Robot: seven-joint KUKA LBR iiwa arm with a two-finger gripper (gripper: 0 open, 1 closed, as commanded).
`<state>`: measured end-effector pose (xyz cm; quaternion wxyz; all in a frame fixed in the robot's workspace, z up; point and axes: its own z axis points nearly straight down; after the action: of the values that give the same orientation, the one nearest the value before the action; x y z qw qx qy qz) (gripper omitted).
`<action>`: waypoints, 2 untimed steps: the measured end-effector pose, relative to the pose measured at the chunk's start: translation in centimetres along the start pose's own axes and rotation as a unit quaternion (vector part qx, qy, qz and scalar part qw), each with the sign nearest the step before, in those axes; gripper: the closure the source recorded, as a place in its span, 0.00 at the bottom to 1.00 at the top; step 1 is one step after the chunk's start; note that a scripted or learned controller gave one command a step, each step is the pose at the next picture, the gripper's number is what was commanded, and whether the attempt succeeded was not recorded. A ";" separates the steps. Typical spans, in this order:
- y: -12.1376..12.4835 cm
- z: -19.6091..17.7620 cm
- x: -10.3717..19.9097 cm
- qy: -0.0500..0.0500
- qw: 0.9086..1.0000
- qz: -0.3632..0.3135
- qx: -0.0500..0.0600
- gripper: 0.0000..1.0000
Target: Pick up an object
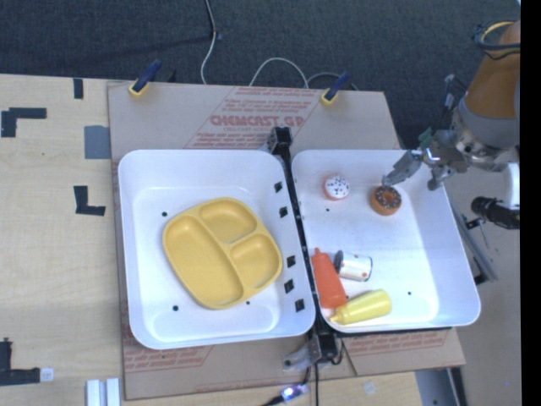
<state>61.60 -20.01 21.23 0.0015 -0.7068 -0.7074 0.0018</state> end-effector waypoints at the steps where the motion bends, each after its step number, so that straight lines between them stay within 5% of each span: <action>1: 1.0 5.4 0.0 0.000 1.000 -0.001 0.001 0.00; 2: 1.7 10.8 0.6 -0.002 1.000 -0.001 -0.002 0.00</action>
<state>63.28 -19.37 10.46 -0.0013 -0.7064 -0.7078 0.0016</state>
